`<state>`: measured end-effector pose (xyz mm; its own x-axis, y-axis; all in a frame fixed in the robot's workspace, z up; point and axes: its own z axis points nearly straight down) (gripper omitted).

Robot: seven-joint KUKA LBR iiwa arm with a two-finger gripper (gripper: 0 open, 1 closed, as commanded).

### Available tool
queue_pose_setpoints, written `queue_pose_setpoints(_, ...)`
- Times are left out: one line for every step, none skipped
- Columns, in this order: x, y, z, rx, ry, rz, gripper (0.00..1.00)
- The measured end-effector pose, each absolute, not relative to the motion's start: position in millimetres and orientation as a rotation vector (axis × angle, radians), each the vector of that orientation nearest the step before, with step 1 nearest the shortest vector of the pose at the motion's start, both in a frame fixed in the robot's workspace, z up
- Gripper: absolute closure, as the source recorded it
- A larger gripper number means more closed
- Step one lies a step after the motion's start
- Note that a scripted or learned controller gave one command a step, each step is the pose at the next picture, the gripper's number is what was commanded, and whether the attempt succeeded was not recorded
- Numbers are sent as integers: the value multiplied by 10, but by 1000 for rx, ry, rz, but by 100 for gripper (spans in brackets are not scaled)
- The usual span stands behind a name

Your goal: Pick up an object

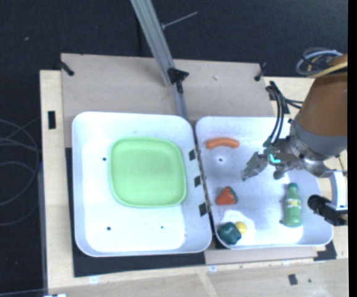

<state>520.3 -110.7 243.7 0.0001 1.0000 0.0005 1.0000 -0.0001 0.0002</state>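
Observation:
The right bin (262,127) holds an orange sausage-shaped toy (221,143) near its back left and a red-orange pepper-like toy (227,195) by its left wall. A green bottle (292,205) lies at the right. A white piece carrying a teal lump (229,232) and a yellow lump (242,228) sits at the front. My gripper (265,167) hovers over the middle of this bin, between the sausage toy and the bottle. It is open, with its dark fingers (251,166) spread and nothing between them.
The left bin (88,184) carries a light green square plate (147,171). A grey pole (156,36) slants in from the top down to the divider between the bins. Cables (277,104) hang beside the arm at the right.

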Motion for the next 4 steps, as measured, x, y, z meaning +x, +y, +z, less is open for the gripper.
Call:
queue_pose_setpoints(5203,-1107,2437,-2221,-2221,-1,0)
queue_pose_setpoints(5166,-1192,1978,-2222,-2219,3,0)
queue_pose_setpoints(5058,-1184,1444,-2220,-2218,4,0)
queue_pose_setpoints(5055,-1190,993,-2222,-2220,2,0)
